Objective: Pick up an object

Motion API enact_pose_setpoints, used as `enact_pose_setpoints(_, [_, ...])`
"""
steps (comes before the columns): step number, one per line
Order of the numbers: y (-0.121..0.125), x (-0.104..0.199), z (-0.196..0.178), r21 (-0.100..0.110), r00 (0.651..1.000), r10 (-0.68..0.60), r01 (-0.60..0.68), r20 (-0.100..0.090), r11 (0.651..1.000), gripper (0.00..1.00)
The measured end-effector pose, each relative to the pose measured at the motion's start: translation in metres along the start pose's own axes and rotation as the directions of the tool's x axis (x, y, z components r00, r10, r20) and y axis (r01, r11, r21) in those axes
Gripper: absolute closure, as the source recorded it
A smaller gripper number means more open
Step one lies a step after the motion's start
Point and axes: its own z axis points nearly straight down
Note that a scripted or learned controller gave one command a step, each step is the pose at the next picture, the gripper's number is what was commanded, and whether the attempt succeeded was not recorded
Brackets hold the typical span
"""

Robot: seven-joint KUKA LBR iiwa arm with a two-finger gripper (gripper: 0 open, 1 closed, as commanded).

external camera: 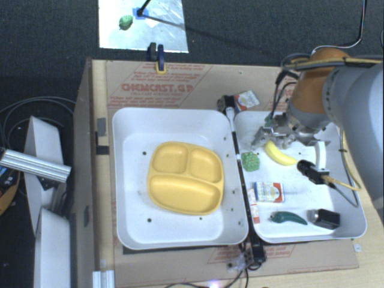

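Several items crowd the banana below the end effector, grip state unclear.

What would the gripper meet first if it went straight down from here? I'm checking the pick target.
Most likely the banana, lying right under the gripper in the right bin; depth is unclear from this slanted view.

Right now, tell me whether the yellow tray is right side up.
Right side up: the yellow tray lies flat in the left bin, its three compartments facing upward.
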Motion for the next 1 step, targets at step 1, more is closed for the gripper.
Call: enact_pose_setpoints(1, [0.0012,0.0004,-0.0111,-0.003,1.000,-0.002,0.002,0.000,1.000,1.00])
